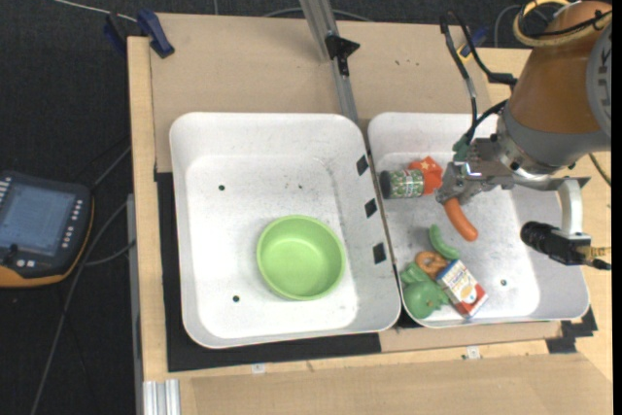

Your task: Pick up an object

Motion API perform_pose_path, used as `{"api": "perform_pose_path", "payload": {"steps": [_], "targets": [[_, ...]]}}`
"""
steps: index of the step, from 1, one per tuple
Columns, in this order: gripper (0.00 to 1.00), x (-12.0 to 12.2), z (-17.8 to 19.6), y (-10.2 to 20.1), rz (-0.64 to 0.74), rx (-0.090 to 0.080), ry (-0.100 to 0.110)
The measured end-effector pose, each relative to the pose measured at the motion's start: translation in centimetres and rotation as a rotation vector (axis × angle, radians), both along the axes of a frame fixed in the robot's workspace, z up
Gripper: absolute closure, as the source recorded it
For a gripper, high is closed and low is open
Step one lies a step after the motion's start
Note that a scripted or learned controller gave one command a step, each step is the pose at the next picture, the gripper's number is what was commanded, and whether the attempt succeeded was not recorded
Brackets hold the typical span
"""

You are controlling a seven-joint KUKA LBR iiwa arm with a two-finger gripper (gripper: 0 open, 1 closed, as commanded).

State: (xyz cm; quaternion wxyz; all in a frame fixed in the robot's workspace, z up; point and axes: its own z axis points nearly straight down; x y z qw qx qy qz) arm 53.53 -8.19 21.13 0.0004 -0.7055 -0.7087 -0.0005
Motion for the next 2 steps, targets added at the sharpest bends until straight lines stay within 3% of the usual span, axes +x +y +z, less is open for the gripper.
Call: {"api": "perform_pose_path", "payload": {"steps": [2], "targets": [[1.0,3.0,-0.5,9.9,0.0,0.0,0.0]]}}
